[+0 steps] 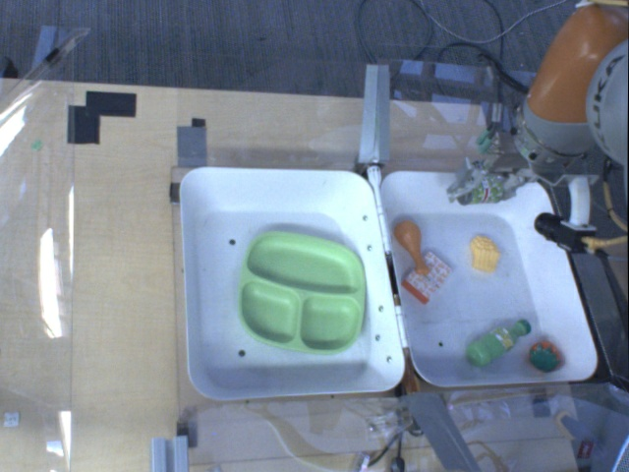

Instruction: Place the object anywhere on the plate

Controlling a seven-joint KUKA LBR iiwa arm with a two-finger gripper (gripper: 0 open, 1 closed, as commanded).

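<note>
While the gripper [484, 187] hovers at upper right, seemingly pinching a small green-white object [488, 191] — blurry, though — a loose pinch could drop it short of the green plate [301, 290].

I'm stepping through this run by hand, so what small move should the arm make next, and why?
Probably carry the end effector leftward over the divider toward the green plate. It hangs at the far edge of the right bin with a small greenish item at its tip, though I can't confirm a firm grip. The plate lies in the left bin.
</note>
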